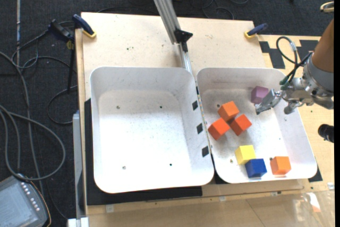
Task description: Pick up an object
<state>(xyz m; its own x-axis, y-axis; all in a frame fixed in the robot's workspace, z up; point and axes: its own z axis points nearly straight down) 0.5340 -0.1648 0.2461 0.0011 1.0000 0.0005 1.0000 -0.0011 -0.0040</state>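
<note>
Purple cube (pixel 259 94) sits at the far side of the right bin (pixel 305 138), just left of the gripper (pixel 275 102), so it looks like the likely pick target. Gripper is low over the bin, near the right wall, with the arm (pixel 323 69) entering from the right. One finger (pixel 265 105) points down-left toward the cube; the other (pixel 290 107) is apart from it, so the gripper reads as spread open, nothing between the fingers. Whether the near finger touches the cube, can't tell.

Three orange cubes (pixel 229 118) cluster mid-bin, touching or nearly so; tight packing would make a clean pinch hard there, which may be why the lone purple one gets approached. Yellow cube (pixel 244 153) and blue cube (pixel 256 167) touch at the near edge, with another orange cube (pixel 280 165) just beside them, close to the rim.

Left bin (pixel 101 114) shows specks and screw dots on its floor. Both bins sit side by side on the surface (pixel 133 40), with clamps (pixel 85 26) at its far corners, probably holding the board steady.

Judgement: approach stage, no grasp yet. Risk: the cube lies near the far wall, so a finger could nudge it against the wall instead of straddling it.
</note>
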